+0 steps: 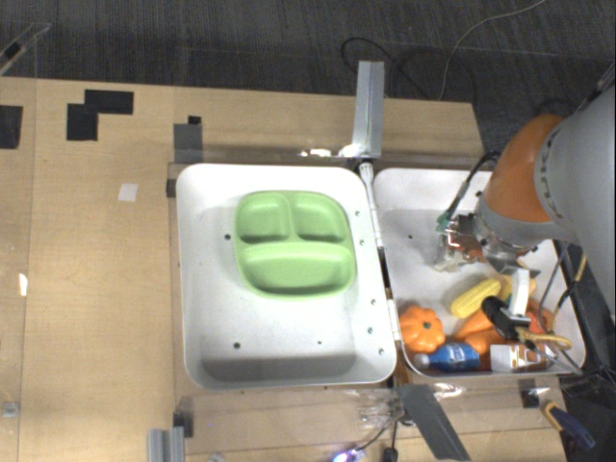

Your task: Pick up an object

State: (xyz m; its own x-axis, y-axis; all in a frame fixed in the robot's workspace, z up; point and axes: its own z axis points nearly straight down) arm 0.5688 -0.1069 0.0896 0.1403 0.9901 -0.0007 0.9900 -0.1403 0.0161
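Tool hovers above yellow corn, finger state unclear; centre over it, then descend straight.

Even, bright overhead light, soft shadows along the white bins' inner walls, slightly soft focus throughout.

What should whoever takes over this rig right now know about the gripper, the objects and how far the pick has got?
Gripper: low in the right bin, above the objects; whether its fingers are open or shut can't be told, and nothing shows between them.
Objects: yellow corn, orange pumpkin and blue bottle lie clustered at the right bin's near end.
Left bin: holds a green divided plate.
Done: arm is over the right bin.
Left: grasp one object and lift it.
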